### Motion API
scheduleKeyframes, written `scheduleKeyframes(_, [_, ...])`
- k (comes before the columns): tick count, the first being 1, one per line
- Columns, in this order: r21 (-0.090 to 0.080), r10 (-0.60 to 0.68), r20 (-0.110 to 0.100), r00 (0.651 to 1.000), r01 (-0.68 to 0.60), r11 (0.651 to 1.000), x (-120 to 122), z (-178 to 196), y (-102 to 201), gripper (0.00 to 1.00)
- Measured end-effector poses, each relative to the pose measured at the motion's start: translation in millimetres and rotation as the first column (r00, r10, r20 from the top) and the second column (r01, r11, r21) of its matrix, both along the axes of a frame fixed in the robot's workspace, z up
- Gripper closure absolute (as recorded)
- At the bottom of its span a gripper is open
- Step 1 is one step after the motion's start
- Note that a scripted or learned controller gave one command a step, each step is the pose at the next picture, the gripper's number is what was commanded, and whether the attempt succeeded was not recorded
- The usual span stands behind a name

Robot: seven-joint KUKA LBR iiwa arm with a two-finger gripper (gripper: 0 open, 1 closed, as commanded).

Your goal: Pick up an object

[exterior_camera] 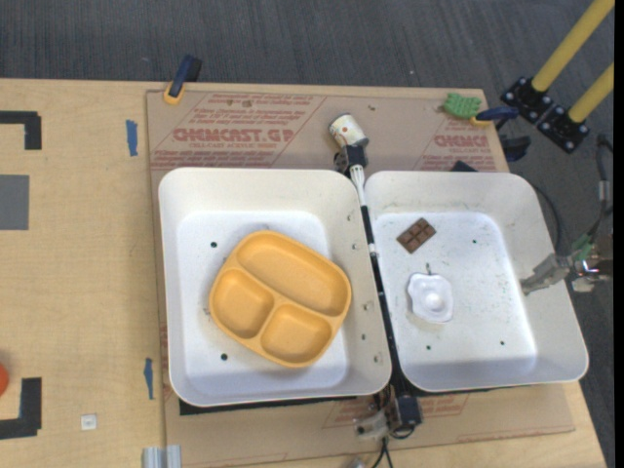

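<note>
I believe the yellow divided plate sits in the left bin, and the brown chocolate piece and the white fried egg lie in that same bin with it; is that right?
Not quite. The camera view shows the yellow divided plate in the left bin, but the brown chocolate piece and the white fried egg lie in the right bin.

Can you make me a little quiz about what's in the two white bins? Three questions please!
1. True or false: the yellow divided plate lies in the left bin.
2. Which thing in the right bin is nearer the far edge of the bench?
A. the brown chocolate-like piece
B. the white fried-egg toy
3. Fill in: the yellow plate has ___ compartments.

Key:
1. True.
2. A, the brown piece lies above the egg toy in the view.
3. Three: one long, two smaller.
</note>
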State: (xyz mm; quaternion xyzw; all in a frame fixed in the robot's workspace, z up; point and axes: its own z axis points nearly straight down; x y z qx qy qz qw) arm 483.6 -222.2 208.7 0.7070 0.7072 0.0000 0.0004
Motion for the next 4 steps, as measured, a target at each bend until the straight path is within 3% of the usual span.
scheduleKeyframes(1, [0.001, 0.071, -0.001, 0.997, -0.071, 0.997, -4, -109, 73, 0.00])
scheduleKeyframes(2, [0.000, 0.145, 0.004, 0.989, -0.145, 0.989, 72, -123, 128, 0.00])
scheduleKeyframes(3, [0.000, 0.145, 0.004, 0.989, -0.145, 0.989, 72, -113, 128, 1.00])
scheduleKeyframes(4, [0.000, -0.272, 0.000, 0.962, 0.272, 0.962, 60, -24, 158, 1.00])
